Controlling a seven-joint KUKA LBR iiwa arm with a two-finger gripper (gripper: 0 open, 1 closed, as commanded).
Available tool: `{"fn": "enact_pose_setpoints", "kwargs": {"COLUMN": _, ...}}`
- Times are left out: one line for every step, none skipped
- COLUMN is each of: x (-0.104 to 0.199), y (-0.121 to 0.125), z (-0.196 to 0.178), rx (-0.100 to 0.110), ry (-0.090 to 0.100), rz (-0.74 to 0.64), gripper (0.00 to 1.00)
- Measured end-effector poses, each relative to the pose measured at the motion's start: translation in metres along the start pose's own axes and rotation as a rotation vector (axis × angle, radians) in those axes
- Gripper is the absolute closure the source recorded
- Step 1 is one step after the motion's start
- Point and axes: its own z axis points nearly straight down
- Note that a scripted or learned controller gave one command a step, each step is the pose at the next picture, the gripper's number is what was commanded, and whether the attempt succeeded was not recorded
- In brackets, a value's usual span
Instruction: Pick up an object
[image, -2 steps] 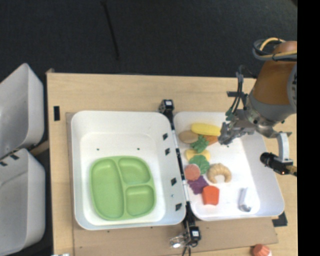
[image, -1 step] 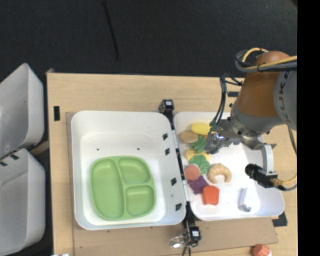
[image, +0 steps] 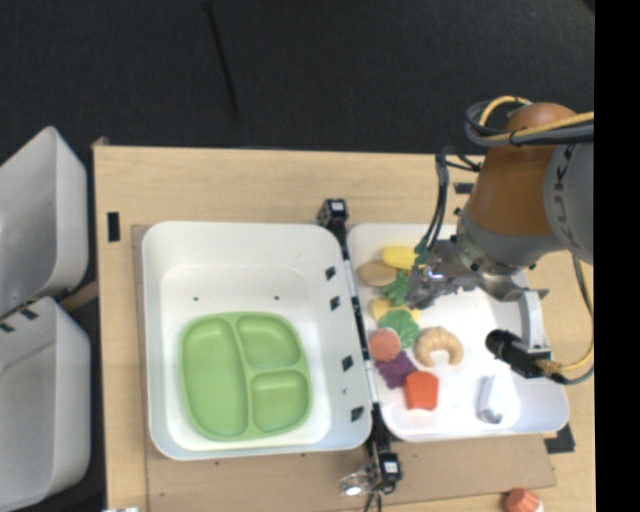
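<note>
Green divided tray (image: 245, 375) lies in the left bin (image: 160, 300). Right of it, toy foods crowd the right bin's (image: 530, 405) near-left corner. Gripper (image: 425, 285) hangs over the green leafy piece (image: 400, 288), just right of the tray; finger state cannot be told. Judged step: approach. Next: descend, close squarely. Piece's axis indistinct.

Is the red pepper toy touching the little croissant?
Apart. The camera view shows white bin floor between the red pepper and the croissant.
</note>
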Motion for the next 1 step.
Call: {"fn": "enact_pose_setpoints", "kwargs": {"x": -0.0118, "y": 0.0072, "z": -0.0008, "rx": -0.002, "ry": -0.001, "rz": 0.004, "gripper": 1.0}}
